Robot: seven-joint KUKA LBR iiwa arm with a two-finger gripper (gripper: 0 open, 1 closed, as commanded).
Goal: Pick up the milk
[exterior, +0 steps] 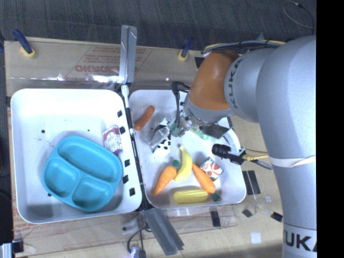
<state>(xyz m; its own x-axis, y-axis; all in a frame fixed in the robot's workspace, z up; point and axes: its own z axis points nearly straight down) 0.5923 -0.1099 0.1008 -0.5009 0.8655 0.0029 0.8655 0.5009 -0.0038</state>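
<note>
The arm (279,106) carries the letters "KUKA" twice: once running down the grey wrist beside the orange band, and once near the bench's front right corner on its base. Red print on the clear sheet (99,63) along the bench's far edge is too faint to read. The milk (163,143), a small white carton with black cow spots, lies in the right bin (236,190) near its far left corner, just right of the divider. The gripper (161,133) sits directly over the milk and touches or nearly touches its top; whether it is clenched on the carton or released cannot be told from this slant. Also in the right bin are a sausage (144,117) towards the far left corner, a banana (184,164) at the centre, two carrots (164,180) (203,177) either side of it, a red-and-white can (213,169) whose label is illegible, and a yellow corn cob (190,196) along the near edge. The left bin (32,106) holds a blue divided plate (80,172) and a small purple-and-white packet (113,138) against its right edge.
</note>
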